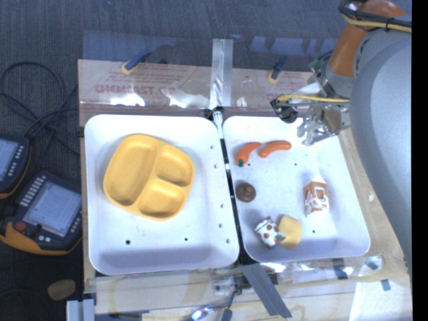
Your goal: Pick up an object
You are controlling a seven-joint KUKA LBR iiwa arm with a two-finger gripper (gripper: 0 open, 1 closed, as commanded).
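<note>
The right bin holds several small items. An orange carrot-like piece and an orange sausage lie near its back. A brown disc rests by the left wall. An orange and white carton lies at the right. A white toy with red spots touches a yellow wedge at the front. My gripper hangs over the bin's back right corner, right of the sausage, and I see nothing held in it.
The left bin carries a yellow divided plate. A metal divider stands behind the bins' shared wall. The grey arm fills the right side. Handheld controllers and cables lie on the floor at the left.
</note>
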